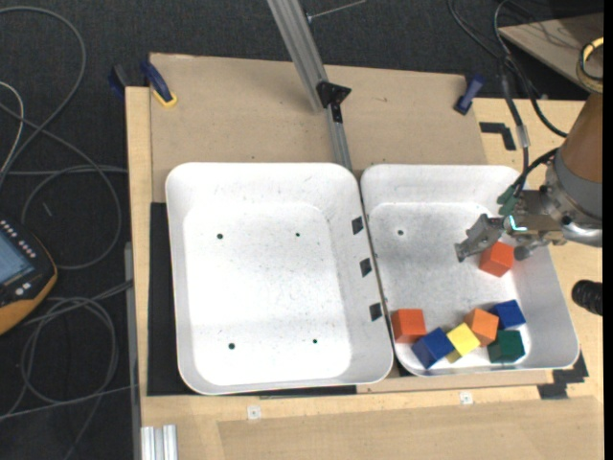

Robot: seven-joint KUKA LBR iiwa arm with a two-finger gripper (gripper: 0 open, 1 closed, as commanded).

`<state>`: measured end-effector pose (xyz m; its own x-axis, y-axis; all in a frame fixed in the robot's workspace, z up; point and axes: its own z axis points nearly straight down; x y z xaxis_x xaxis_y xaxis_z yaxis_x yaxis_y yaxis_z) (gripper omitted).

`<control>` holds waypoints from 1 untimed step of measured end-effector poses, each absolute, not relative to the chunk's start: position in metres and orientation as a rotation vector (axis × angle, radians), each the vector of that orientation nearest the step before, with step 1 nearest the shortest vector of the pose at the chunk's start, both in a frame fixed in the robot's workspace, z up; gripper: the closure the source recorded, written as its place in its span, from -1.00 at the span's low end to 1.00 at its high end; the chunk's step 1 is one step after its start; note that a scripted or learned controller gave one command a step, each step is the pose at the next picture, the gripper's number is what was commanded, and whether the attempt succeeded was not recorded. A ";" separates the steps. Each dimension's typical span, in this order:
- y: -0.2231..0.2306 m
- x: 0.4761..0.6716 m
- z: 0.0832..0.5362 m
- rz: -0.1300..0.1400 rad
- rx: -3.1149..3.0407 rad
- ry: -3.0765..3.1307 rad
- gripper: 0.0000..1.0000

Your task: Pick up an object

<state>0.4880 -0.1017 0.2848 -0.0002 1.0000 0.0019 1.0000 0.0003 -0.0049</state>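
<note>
End effector (490, 242) is hanging over the right bin (421, 185), an orange block (496, 258) sitting at its fingertips; can't tell if it's pinched. Five more blocks are crowding the near edge: orange cube (409, 324), blue block (433, 346), yellow block (463, 338), blue cube (509, 313), green block (507, 347). Left bin (192, 185) is offering open room. Arm is running off the frame at right.

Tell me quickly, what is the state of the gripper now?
Gripper: over the right bin, beside an orange block; open or shut cannot be told.
</note>
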 end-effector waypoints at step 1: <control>-0.102 0.489 0.286 -0.001 -2.221 -2.221 -1.00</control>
